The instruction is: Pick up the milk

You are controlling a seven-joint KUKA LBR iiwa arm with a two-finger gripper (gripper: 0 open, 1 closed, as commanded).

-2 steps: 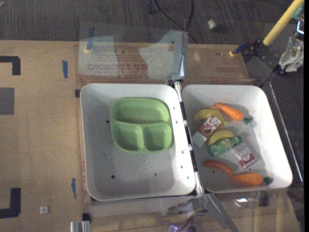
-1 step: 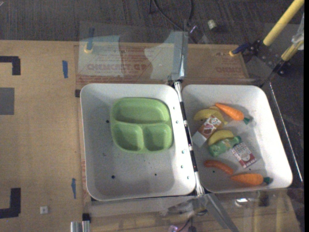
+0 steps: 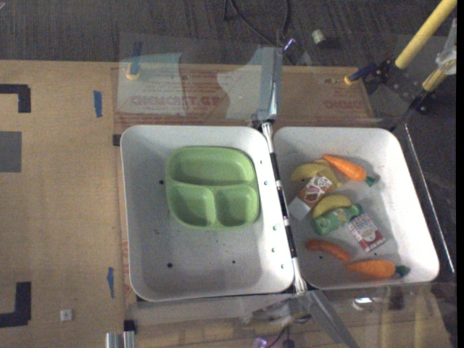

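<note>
Cardboard-covered bench (image 3: 58, 216) carries both bins. Left bin (image 3: 145, 267): green three-compartment tray (image 3: 212, 187) sits toward the far edge, roughly centred side to side.

Right bin (image 3: 413, 194) contents, all in a loose cluster:
- carrot (image 3: 373, 269) near the front right corner
- carrot (image 3: 346, 167) toward the far edge, tilted
- brown-labelled carton (image 3: 312, 191) lying near the left wall, touching banana (image 3: 310, 170) on its far side
- banana (image 3: 332, 204) mid-bin, resting against green bottle (image 3: 333, 220)
- milk (image 3: 365, 232): small white carton with red print, lying flat mid-bin, just right of the green bottle, between it and the front carrot
- red sausage-like piece (image 3: 328, 249) toward the front edge, left of the front carrot
</note>
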